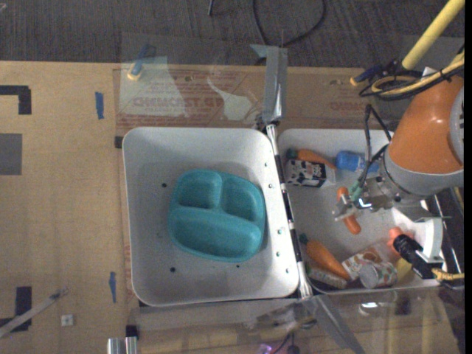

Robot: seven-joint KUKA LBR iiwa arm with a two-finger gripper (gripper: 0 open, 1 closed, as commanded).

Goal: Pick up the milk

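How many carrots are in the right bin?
3: one carrot at the far edge, a small one mid-bin under the gripper, a large one near the front. The arm may hide more.

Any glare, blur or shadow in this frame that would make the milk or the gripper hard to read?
Camera view: soft overall; the milk carton is small but legible, the gripper is blurred against clutter, glare washes the right bin near the arm, and the teal tray casts a mild shadow.
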